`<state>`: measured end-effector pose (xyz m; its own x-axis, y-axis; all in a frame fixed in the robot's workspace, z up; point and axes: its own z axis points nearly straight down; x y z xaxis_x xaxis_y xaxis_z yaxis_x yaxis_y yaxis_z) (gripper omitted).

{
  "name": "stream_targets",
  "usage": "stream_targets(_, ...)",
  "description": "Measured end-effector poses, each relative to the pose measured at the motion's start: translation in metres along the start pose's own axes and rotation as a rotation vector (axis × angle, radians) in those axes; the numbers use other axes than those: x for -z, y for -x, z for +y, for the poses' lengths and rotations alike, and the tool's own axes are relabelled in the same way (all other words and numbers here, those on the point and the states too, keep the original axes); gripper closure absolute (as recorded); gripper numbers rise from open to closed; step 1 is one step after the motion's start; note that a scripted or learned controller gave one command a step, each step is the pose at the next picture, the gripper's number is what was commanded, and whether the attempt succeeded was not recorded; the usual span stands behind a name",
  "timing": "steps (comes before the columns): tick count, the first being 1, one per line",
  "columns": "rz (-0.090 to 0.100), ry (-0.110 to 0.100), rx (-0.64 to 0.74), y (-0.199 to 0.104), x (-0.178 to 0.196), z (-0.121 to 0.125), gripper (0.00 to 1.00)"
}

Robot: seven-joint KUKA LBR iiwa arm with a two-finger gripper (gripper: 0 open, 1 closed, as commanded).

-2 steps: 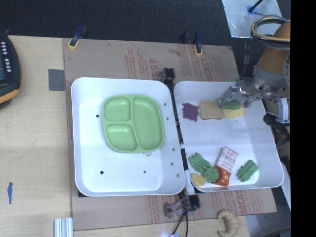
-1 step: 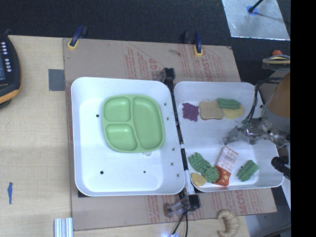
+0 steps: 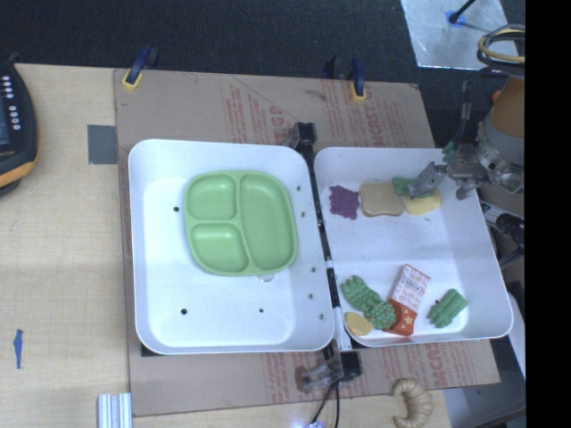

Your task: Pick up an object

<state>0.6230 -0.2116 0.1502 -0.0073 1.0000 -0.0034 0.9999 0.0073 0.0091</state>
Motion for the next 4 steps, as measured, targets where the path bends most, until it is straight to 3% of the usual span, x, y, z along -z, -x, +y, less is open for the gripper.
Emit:
stream_targets(1, 0.01, -0.028, -0.006, -0.026, -0.061, -0.137, 0.0)
stream_targets(2, 0.003, -0.015, -0.001, -0.023, -0.047, -0.13, 1.0)
stream_targets(3, 0.006, -0.01, 0.007, -0.107, -0.039, -0.096, 1.0)
stream_targets(4, 0.003, 0.003, 0.001, -0.136, 0.077, -0.048, 1.0)
